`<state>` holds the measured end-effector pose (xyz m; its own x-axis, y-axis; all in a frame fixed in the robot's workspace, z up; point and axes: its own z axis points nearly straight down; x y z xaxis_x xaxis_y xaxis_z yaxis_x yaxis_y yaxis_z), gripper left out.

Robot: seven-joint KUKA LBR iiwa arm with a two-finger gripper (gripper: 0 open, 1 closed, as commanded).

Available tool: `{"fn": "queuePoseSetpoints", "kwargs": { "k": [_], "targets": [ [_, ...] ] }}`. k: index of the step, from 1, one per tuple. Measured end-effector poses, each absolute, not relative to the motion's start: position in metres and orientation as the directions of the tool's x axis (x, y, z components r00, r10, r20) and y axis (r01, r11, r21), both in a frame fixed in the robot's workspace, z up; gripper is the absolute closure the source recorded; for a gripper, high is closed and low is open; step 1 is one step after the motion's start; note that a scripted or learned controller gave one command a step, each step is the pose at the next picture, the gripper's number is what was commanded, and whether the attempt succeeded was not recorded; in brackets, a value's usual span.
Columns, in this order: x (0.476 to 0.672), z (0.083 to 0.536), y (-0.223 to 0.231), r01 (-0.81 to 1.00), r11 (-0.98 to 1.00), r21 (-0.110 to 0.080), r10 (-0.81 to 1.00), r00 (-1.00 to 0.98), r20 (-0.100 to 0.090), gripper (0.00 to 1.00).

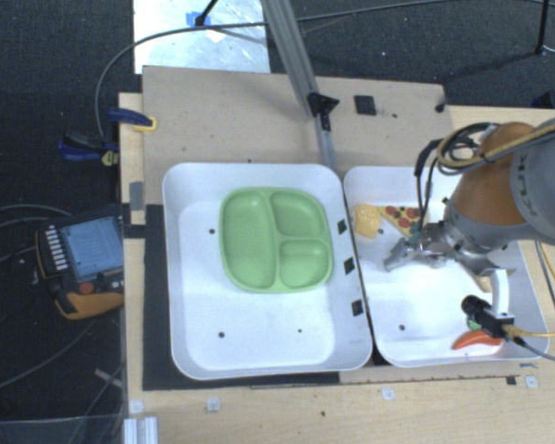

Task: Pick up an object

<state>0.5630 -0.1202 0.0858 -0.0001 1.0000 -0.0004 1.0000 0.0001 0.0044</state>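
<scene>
Toys that could be picked up are seen in the right bin: a yellow toy and a pizza slice toy near its top wall, and an orange carrot toy near its bottom right corner. They look small, light and hard, likely a bit slippery, so each is best pinched across its middle. The arm is bent low over this bin. The end effector is held just below the pizza slice toy; how wide it is cannot be told.
</scene>
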Motion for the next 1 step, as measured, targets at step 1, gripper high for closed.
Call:
{"fn": "queuePoseSetpoints", "kwargs": {
  "k": [1],
  "targets": [
    [0.5657,0.1,-0.1191,1.0,0.002,0.012,1.0,-0.002,0.001,1.0]
  ]
}}
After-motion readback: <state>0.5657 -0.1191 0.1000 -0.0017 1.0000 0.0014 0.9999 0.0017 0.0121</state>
